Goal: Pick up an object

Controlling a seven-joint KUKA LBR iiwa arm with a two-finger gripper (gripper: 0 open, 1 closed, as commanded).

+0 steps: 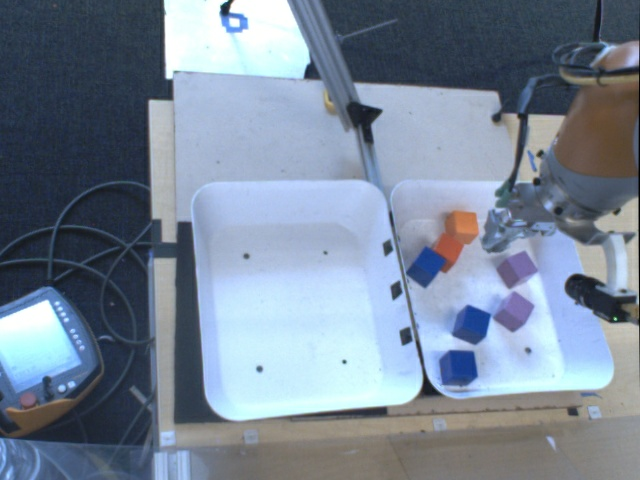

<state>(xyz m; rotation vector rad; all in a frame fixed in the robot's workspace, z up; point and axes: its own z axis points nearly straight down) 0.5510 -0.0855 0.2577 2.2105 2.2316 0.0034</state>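
A grey KUKA arm (pixel 600 138) with an orange band reaches in from the right over a bench (pixel 330 128) carrying two shallow white bins side by side. The left bin (pixel 215 268) lies with its floor bare of blocks; the right bin (pixel 590 363) holds all the candidates for the pick.

Seven small blocks sit scattered there: two orange cubes (pixel 461 225) touching each other at the far left of the bin, a blue cube (pixel 426 266) just beside them against the dividing wall, two purple cubes (pixel 517 268) toward the right, and two more blue cubes (pixel 471 323) nearer the front edge.

The gripper (pixel 505 230) hangs low over the right bin, between the orange pair and the far purple cube, with nothing seen clamped in it. Whether its jaws stand apart or together cannot be told from this angle, since the metal tip blurs against the white floor.

The risk, judged from here: the tool sits over the gap between blocks rather than squarely above one. A straight descent could close on air, or a finger could land on a cube's top edge and shove it aside. The orange cubes, touching, may also deny the fingers room to straddle just one.

A teach pendant (pixel 40 353) rests off the bench at the near left.
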